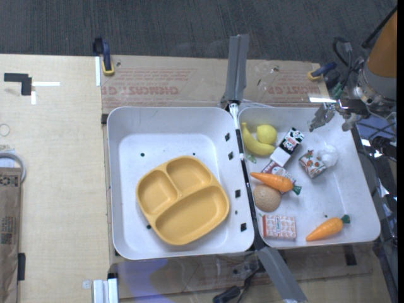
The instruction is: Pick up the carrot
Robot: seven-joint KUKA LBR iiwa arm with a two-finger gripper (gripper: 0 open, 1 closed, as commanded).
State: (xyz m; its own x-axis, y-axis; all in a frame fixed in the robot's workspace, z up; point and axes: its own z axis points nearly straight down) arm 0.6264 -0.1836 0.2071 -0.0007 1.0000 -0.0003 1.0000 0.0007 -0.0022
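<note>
On the left the counter [50,188] is bare wood. The left bin [126,131] holds a yellow divided plate [183,199] with 3 compartments, lying a little turned. The right bin [353,188] carries the small things. Near its left wall a banana [252,142] touches a lemon [267,133]. Below them lies 1 carrot [274,181] with its green end pointing right, just above a brownish round thing [266,199] (perhaps a potato, I cannot tell). Under it a small red and white box [279,226] lies flat. A black and white carton [290,140] and a red carton [312,164] stand more to the middle, with a white crumpled thing [327,156] beside the red one. A 2nd carrot [327,227] lies near the front right corner. The gripper [334,117] hangs over the far right corner of this bin, its fingers spread apart and pinching nothing, well apart from both carrots.
</note>
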